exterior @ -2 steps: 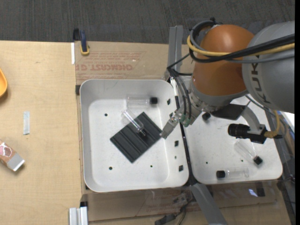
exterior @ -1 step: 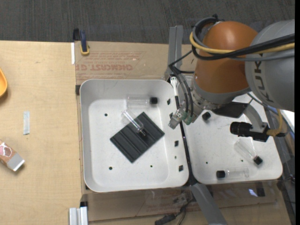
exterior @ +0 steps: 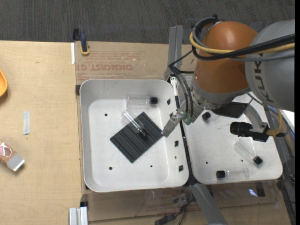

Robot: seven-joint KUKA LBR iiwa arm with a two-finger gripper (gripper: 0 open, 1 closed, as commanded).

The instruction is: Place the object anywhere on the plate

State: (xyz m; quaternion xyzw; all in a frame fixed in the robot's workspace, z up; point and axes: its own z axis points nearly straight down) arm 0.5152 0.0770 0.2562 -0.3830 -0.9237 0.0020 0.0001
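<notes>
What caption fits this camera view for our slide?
Arm's hand hovers at the left bin's right edge, beside a clear tube lying on the black plate.

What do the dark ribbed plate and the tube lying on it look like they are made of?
The plate looks like matte black moulded plastic or rubber: parallel ridges, no shine. The tube looks like clear plastic or glass with a dark cap; the plate shows through it.

The plate [exterior: 136,137] was black and ribbed. A clear tube [exterior: 135,122] with a black cap lay on it. Both bins [exterior: 91,139] were white, the bench [exterior: 42,172] tan.
</notes>
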